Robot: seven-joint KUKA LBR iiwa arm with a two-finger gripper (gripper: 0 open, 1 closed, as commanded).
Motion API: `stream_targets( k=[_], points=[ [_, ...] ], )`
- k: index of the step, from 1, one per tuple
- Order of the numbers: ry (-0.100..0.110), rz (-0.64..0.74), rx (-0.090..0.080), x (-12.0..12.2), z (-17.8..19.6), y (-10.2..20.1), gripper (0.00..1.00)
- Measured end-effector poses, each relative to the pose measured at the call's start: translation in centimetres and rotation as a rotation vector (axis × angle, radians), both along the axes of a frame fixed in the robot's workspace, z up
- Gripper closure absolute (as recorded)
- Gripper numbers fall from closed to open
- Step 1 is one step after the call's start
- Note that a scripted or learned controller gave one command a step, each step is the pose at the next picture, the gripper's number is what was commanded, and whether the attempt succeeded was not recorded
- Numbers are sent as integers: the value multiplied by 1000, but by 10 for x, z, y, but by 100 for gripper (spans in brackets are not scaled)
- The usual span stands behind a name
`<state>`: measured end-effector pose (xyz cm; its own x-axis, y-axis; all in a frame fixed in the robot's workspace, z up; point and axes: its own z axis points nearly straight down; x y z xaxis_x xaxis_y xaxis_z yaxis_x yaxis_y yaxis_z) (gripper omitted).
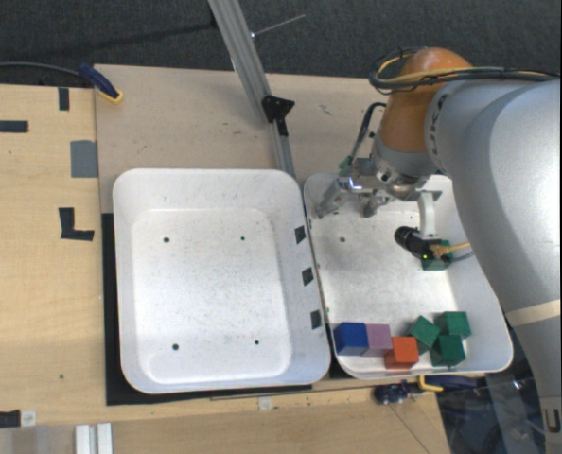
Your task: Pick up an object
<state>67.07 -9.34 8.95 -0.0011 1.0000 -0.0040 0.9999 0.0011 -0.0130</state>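
Six blocks (402, 340) sit lower right in right bin (357, 253) | gripper (357, 195) up at bin's top edge, can't tell its state, nothing visibly held | pick not done yet

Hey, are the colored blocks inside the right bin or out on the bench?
Inside. The colored blocks sit clustered along the near wall of the right bin.

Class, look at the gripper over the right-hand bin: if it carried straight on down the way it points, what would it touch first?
Most likely the bare white floor of the right-hand bin. The gripper hangs over its far end, well away from the blocks at the near end, though depth is uncertain.
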Motion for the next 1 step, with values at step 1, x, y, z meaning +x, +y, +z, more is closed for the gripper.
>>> stream_targets(
  k=[1],
  points=[
    [-1, 2, 0, 0, 11, 1, 100]
  ],
)
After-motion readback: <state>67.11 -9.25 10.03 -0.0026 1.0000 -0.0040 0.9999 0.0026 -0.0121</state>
